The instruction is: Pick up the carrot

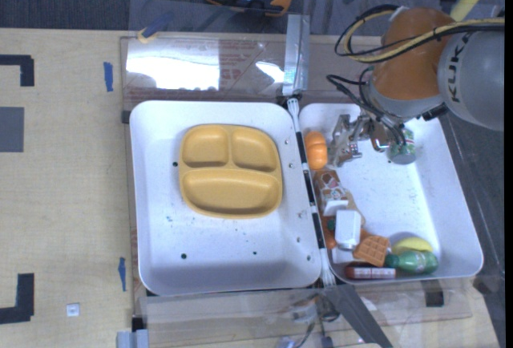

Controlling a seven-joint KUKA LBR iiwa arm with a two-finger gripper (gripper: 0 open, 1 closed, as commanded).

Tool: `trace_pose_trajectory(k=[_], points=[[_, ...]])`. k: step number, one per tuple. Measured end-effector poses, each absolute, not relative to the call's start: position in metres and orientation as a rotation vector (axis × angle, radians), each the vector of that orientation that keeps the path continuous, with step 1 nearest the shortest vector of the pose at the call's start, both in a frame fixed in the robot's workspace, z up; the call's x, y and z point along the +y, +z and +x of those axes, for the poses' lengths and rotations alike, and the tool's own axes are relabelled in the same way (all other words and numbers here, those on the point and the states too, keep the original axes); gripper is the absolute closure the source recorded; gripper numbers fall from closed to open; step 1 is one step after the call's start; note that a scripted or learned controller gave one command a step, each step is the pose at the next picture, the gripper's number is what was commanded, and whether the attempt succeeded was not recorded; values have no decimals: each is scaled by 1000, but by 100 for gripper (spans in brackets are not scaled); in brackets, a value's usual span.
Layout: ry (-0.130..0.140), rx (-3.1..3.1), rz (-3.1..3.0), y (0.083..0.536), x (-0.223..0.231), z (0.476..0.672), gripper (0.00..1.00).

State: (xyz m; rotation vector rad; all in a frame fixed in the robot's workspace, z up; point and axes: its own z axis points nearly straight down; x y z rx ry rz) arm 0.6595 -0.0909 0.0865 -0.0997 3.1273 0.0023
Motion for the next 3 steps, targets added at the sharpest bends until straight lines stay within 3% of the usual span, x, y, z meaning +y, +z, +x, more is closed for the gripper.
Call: trace_pose_trajectory(k=[1, 2, 3], points=[[3, 3108, 381, 187, -60, 658, 100], [3, 3140, 3, 186, -19, 630, 100], [3, 3033, -814, 186, -16, 593, 100]])
